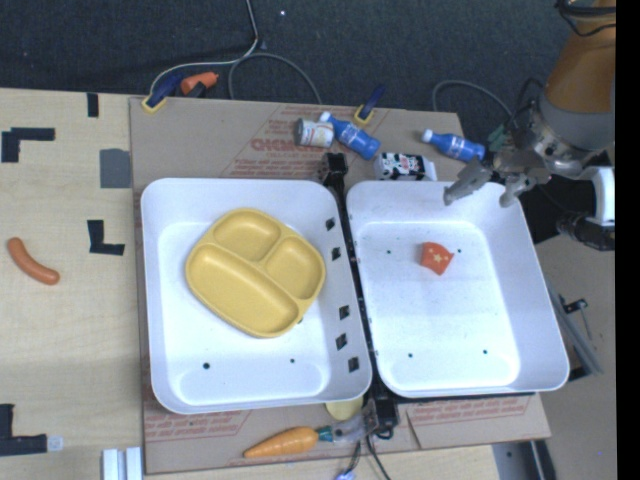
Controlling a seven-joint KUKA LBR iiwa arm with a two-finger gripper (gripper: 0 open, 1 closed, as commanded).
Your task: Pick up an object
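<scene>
Up top, pincer (482, 189) over bin rim (440, 188)

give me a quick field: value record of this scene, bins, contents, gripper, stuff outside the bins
left bin: holds a yellow divided plate
right bin: holds one small orange-red object
gripper: open, above the right bin's far right corner, holding nothing
gripper to object: apart, object lies nearer the bin's middle
behind bins: two blue bottles
front edge: toy carrot
left of bins: toy sausage

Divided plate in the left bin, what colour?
Yellow. The divided plate shows plainly in the camera view, lying in the left bin.
</scene>
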